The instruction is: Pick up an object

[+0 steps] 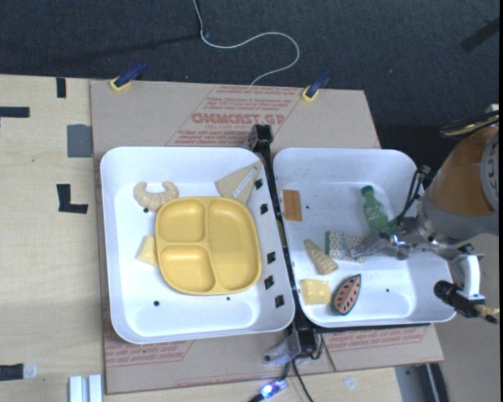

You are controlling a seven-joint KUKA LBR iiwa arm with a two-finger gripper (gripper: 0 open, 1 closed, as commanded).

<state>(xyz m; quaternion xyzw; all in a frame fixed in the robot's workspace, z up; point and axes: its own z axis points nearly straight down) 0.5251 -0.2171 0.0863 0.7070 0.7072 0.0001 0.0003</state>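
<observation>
Camera view: reaching in from the right edge of the frame, arm hanging over the right bin, gripper sitting low by the green bottle at centre right. Gripping or released, impossible to tell. Lying nearby: speckled piece, cone-shaped item, yellow block, dark oval object. Resting in the left bin, a yellow divided plate. Judging the pick as not yet done: nothing showing lifted, grasp and raise remaining.

Fixed overhead view, slanted, both bins
</observation>
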